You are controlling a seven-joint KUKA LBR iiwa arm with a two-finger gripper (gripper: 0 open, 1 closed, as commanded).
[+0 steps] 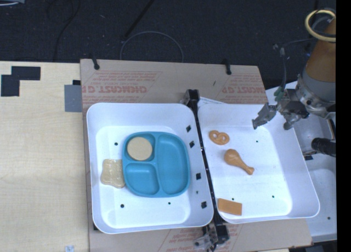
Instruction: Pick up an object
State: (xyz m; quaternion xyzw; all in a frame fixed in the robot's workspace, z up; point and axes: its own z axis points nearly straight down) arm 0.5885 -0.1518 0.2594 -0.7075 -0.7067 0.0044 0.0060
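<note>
Pincer spread open, holding nothing, above right bin far edge. Nearest target: drumstick, light, rigid, likely slick plastic; grip thick end.

So the arm's coming in from the right side, up toward the far end of the bench. You can see the orange band high up near the right edge, then the grey wrist below it, angling down and to the left. The gripper sits at the end of that with its two dark fingers spread well apart, one finger stuck out to the left, the other closer in under the wrist. Nothing between them.
</note>
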